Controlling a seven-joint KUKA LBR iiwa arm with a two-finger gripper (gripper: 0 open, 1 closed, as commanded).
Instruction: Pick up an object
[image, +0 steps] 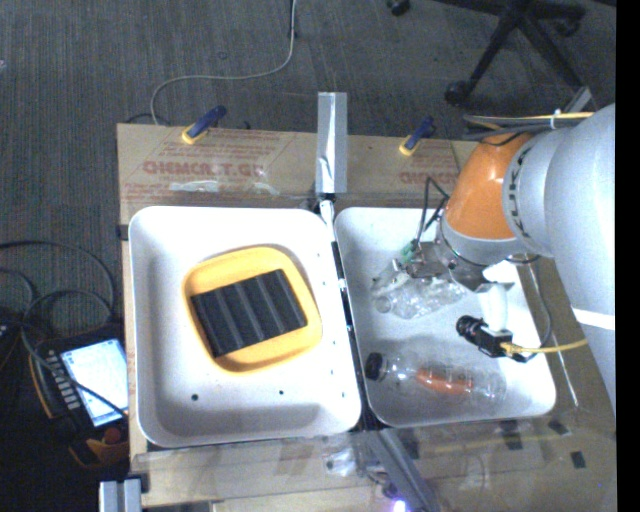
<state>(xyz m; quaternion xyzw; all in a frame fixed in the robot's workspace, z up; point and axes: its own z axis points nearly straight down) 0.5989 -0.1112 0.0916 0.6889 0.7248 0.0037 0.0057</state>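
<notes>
The arm reaches in from the right over the right bin (540, 395), its orange band above the wrist. My gripper (424, 262) points down at the bin's upper middle, right over a crumpled clear plastic piece (408, 296); the wrist hides the contact. A clear plastic bottle (440, 378) with a black cap and something orange inside lies along the bin's front. In the left bin (160, 400) lies a yellow rounded object with a black ridged top (250, 308).
A metal post (330, 140) stands behind the divide between the two bins. A black plug on a yellow cable (482, 335) hangs from the arm above the right bin. Blue clamps (203, 123) hold the cardboard at the back.
</notes>
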